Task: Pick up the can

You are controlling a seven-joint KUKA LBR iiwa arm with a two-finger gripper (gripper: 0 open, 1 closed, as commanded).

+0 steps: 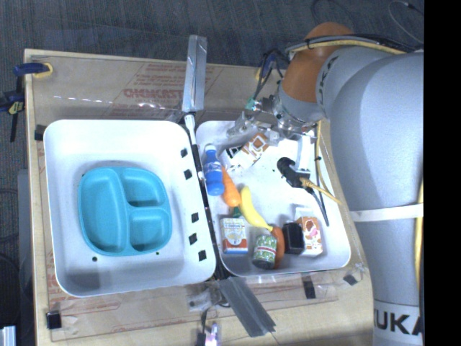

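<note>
The grey arm (374, 135) reaches in from the right, its orange band (311, 67) above the far end of the right bin (333, 218). The claw (251, 137) hangs low over that bin's far left corner, close to the wall; at this slant I cannot tell whether it is wide or narrow, and nothing is seen held in it.

The can (265, 250) stands at the other end of the same bin, against the near wall and well apart from the claw. It has a green label and a dark top. Just to its left is a small white carton (234, 235), touching or nearly touching it. To its right lie an orange thing (279, 238) and a black thing (293, 236), then a second carton (310, 235) with red print.

A yellow banana (252, 207) runs at a slant from the middle of the bin down toward the can. Beyond it a carrot (230, 188) lies beside a blue bottle (214, 171), which rests along the left wall.

The left bin (65, 265) holds a light blue divided plate (126, 209), set flat near its middle. Both bins sit side by side on the table (108, 85)
</note>
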